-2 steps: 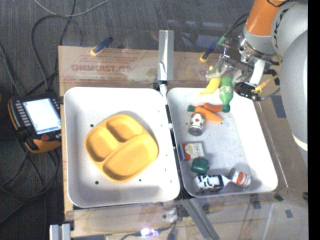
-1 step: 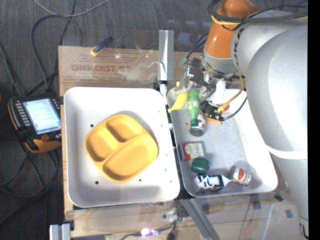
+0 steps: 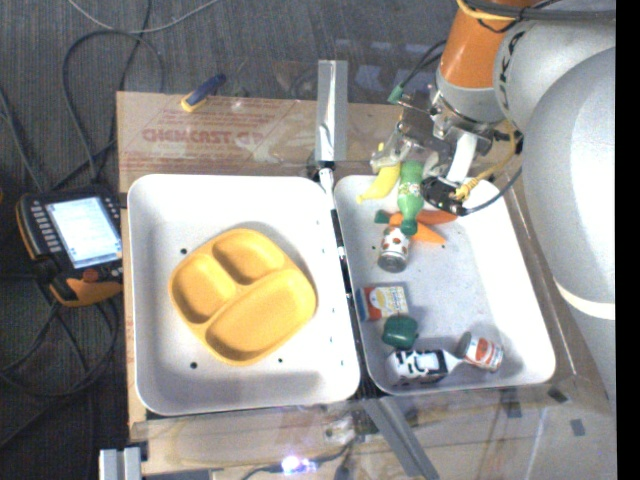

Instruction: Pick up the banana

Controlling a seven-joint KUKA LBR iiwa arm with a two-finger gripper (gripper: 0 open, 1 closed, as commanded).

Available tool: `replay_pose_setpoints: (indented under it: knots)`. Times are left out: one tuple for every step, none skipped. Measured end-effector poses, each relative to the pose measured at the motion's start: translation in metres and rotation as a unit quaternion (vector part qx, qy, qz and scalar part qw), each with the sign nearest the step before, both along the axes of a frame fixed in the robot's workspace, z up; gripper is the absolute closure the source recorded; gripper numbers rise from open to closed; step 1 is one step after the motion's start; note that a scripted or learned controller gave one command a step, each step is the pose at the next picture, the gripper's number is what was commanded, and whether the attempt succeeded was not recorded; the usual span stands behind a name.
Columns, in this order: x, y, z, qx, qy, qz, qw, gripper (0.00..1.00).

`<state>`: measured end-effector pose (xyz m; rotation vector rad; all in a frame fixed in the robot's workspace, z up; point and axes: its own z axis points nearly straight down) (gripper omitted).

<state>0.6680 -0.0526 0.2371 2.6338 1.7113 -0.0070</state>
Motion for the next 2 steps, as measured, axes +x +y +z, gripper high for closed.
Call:
replay_pose_setpoints:
  knots:
    - [0.000,0.010,0.035,-0.0007,0.000,0.043,0.9991,1.00]
    - [0.000,0.030,-0.013,0.0011,0.001,-0.047,0.9989,1.00]
